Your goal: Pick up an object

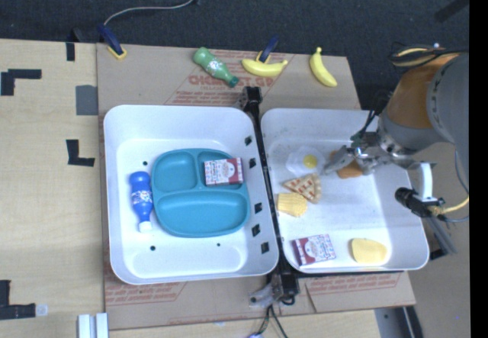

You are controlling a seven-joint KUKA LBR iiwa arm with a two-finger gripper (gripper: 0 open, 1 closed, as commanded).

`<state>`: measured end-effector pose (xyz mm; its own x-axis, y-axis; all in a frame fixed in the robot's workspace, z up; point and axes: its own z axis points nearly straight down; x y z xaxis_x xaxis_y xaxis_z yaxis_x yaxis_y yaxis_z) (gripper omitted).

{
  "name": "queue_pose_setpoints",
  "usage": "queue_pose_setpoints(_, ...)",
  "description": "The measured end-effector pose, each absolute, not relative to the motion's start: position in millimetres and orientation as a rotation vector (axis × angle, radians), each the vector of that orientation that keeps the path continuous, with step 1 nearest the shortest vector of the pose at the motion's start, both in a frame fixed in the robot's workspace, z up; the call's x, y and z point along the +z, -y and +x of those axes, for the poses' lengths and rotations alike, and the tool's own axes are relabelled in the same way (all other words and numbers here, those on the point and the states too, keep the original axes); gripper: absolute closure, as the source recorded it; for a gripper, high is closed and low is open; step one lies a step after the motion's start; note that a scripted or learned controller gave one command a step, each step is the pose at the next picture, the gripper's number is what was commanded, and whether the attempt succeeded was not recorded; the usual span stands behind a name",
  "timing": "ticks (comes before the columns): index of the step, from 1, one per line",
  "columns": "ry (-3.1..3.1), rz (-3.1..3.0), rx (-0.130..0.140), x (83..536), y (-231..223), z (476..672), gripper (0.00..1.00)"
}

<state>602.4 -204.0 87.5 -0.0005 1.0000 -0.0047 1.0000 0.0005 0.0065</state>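
Tool [340,162] reaches low into the right shallow white bin [396,252], its tips just beside a small brown bread-like piece [351,172] and near the yellow waffle wedge [306,187]; its grip cannot be told.

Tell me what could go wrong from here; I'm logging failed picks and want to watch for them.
1. The end effector sits low in the right bin among small crowded pieces: a fried egg, a waffle and a yellow piece. It could nudge them aside instead of gripping one.
2. The pieces look flat, so a grasp may slip off.
3. A brown item lies right beside the end effector and might get dragged along.
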Motion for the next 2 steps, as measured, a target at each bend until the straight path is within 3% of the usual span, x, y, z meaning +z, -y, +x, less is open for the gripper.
queue_pose_setpoints(1, -2.223, 2.215, 0.005, 86.2, 144.9, 670.0, 0.00)
queue_pose_setpoints(2, -2.222, 2.218, 0.001, 85.7, 117.2, 666.7, 0.00)
